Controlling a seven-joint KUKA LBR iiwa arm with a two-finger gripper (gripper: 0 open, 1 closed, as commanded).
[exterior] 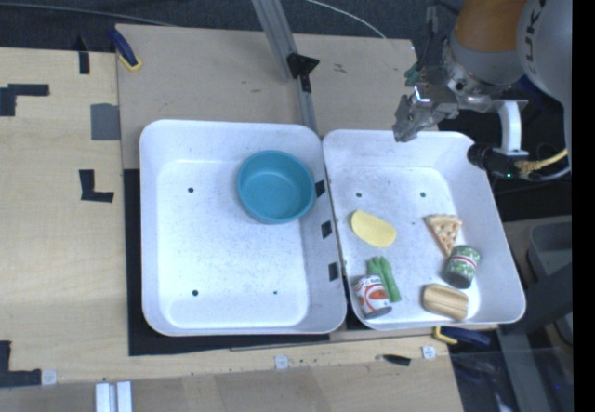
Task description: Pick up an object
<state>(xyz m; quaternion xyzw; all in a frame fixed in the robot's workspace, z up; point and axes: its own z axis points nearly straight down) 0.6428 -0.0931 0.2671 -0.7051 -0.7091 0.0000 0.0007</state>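
Right bin (483, 206) holds five small items: yellow oval chip (374, 229), pizza wedge (445, 233), green can (462, 265), bread roll (444, 301), red-white can (373, 296) beside green stalks (383, 277). Left bin (186, 243): one round blue bowl (275, 186). Gripper (409, 128) above right bin's far rim, nothing held; finger spacing cannot be told.

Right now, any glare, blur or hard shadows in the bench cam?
Camera view: even, soft light; no glare on the white bins; the blue bowl and the food items look crisp; the gripper is slightly soft; its shadow on the bin is faint.
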